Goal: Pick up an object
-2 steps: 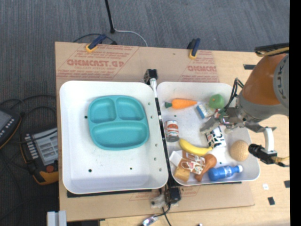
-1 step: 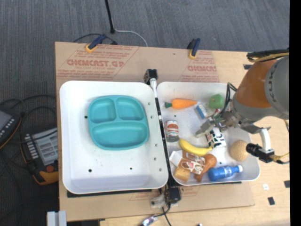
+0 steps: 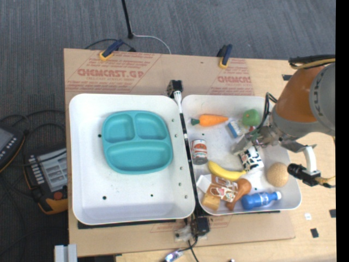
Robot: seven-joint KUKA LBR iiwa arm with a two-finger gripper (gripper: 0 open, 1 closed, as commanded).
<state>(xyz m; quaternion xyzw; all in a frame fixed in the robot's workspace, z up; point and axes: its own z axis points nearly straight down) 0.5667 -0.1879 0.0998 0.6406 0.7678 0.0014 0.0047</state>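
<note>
My arm (image 3: pixel 305 100) reached in from the right, orange band showing, and my pincer (image 3: pixel 248 144) hung low over the right bin (image 3: pixel 292 203), toward its right half. Spread or pressed together? From that slant I could not tell; the wrist's own bulk masked it. Just below the pincer lay the black-and-white patterned block (image 3: pixel 252 159), right up against it, though I could not say whether it was touching or gripped.

Around it the bin was crowded. A green round fruit (image 3: pixel 251 116) sat near the far wall, just beside my wrist, and a small blue-and-white packet (image 3: pixel 234 127) lay to its left. The carrot (image 3: pixel 212 120) lay along the far side, tip pointing right. A little can (image 3: pixel 199 151) stood by the left wall. The banana (image 3: pixel 226 171) curved across the middle, its right end touching the patterned block. A tan ball (image 3: pixel 277 174) rested to the right of the block, near but apart from it. Along the near wall lay a blue bottle (image 3: pixel 260 200) on its side, and beside it a brown snack packet (image 3: pixel 220 191).

The left bin (image 3: pixel 87 201) held a teal divided plate (image 3: pixel 137 141), lying flat, well apart from my pincer.
</note>
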